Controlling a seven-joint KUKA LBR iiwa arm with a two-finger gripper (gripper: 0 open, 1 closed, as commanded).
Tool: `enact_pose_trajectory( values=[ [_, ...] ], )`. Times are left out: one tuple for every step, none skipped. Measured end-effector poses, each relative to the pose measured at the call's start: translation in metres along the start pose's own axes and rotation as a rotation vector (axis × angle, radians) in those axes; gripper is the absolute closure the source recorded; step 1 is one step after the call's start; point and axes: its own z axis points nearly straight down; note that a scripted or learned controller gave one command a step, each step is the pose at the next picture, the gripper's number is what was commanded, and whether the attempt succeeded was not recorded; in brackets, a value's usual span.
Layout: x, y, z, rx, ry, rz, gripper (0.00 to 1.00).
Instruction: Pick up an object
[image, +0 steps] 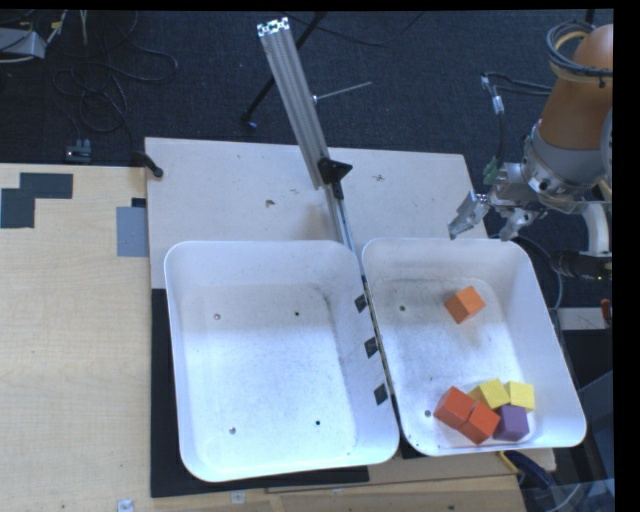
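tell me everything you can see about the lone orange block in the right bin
The lone orange block is a small cube, matte, looking like painted wood or foam, with a lighter top face and darker shaded sides. It sits flat on the floor of the right bin, turned at an angle to the walls, in the far half of the bin. Nothing touches it: the cluster of red, yellow and purple blocks lies well apart in the near corner, and the pincer hangs above the bin's far rim, away from it.
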Motion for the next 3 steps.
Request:
enact_pose_trajectory(
  values=[
    [-0.031,-0.045,0.147,0.006,0.001,0.001,0.0],
    [0.005,-0.012,0.169,0.008,0.002,-0.001,0.0],
    [0.004,-0.014,0.159,0.012,0.002,0.001,1.0]
  ],
)
